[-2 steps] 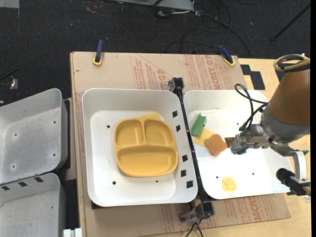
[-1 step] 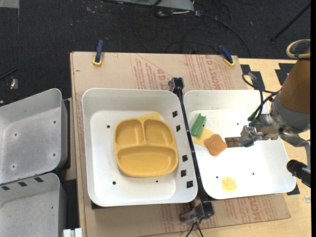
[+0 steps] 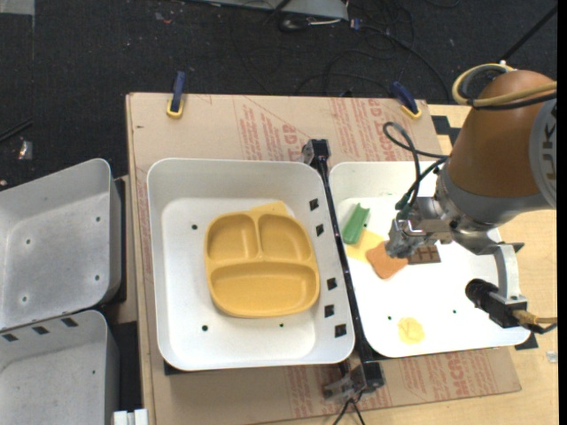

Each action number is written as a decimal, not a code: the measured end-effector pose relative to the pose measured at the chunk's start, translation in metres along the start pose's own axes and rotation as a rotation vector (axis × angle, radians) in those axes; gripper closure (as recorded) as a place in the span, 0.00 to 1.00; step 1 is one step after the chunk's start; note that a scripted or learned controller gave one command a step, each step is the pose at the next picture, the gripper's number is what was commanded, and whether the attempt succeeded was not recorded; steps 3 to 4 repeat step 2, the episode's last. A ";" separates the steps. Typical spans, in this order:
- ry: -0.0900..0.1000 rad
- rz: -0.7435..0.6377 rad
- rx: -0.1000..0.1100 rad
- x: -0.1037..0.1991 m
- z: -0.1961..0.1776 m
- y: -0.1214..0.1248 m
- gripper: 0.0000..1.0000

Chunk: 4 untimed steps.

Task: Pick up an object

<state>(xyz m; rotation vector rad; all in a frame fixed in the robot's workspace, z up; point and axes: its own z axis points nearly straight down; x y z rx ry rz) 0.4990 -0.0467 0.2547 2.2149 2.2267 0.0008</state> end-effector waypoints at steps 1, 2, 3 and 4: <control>0.001 -0.002 0.003 0.050 0.017 0.013 1.00; 0.001 -0.002 -0.001 0.096 0.027 0.036 1.00; 0.001 -0.002 -0.001 0.096 0.027 0.036 1.00; 0.001 -0.002 -0.001 0.096 0.027 0.036 1.00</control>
